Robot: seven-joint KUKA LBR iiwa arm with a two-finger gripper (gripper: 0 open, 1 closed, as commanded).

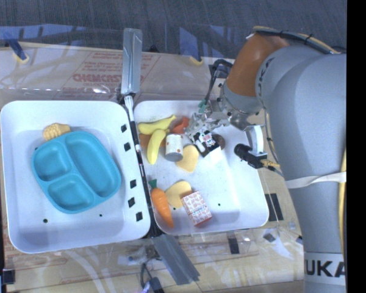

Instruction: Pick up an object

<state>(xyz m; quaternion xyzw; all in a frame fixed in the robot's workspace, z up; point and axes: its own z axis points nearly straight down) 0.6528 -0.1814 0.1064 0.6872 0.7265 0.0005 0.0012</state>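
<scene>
Grey arm [305,115] reached over the right white bin [247,191], its fingers [202,133] low among clutter near the far edge; whether they clenched anything could not be told. Blue sectioned plastic tray [76,170] filled the left bin [18,127]. Yellow banana [155,136] lay beside the fingers; orange carrot [161,205] and patterned small box [196,208] sat by the near edge.

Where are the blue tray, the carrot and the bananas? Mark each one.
blue tray [79,163], camera view, on its middle divider.
carrot [161,206], camera view, on its orange body.
bananas [155,136], camera view, on the yellow middle of the bunch.
</scene>
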